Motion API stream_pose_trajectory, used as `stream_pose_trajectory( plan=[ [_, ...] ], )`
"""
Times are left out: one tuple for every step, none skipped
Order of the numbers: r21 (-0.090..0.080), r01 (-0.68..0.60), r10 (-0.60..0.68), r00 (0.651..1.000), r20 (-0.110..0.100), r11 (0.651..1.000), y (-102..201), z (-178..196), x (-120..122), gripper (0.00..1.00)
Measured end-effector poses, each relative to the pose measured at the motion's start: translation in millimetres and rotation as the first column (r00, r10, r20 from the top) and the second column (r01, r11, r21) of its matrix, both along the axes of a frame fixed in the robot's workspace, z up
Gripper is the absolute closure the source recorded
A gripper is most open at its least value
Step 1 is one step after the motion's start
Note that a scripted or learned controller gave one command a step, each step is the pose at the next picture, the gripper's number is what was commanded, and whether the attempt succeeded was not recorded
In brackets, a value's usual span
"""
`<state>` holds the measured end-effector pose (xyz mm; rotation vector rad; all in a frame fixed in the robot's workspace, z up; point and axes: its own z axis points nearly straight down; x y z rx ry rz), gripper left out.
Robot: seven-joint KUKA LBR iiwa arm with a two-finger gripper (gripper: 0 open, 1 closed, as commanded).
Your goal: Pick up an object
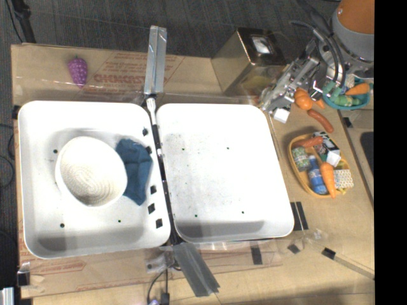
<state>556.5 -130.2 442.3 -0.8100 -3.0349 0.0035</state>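
The task looks not yet started, as far as the view shows. The claw (pixel 280 103) is in the upper right of the frame, above the desk (pixel 331 234) and outside both bins, just past the upper right corner of the right bin (pixel 219 224). If its tips are spread or pressed together I cannot tell, because this part is small and mixed with cables. I see no object in it.

The things that can be picked are in the left bin (pixel 38 234), at the left of the frame. There is a round white hat (pixel 91 170) lying flat, and a blue cloth (pixel 135 167) just beside it on its right, touching or slightly under its edge. The right bin has only small dark specks on its floor.

Outside the bins, a purple toy (pixel 78 70) lies in the upper left, and a yellow bowl of toy food (pixel 319 164) stands at the right.

So what is left is nearly all: I judge the arm must travel left across the right bin, come down on the hat or the cloth, close, and lift.
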Motion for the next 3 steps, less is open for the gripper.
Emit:
stream_pose_trajectory(
  plan=[
    [0.0,0.193,-0.193,0.981,0.0,0.981,99.3,0.2,-6.1,1.0],
    [0.0,0.434,-0.434,0.901,0.002,0.901,160.7,-24.2,-18.5,1.0],
    [0.002,0.732,-0.732,0.681,0.004,0.681,160.3,0.6,-38.9,1.0]
  ],
)
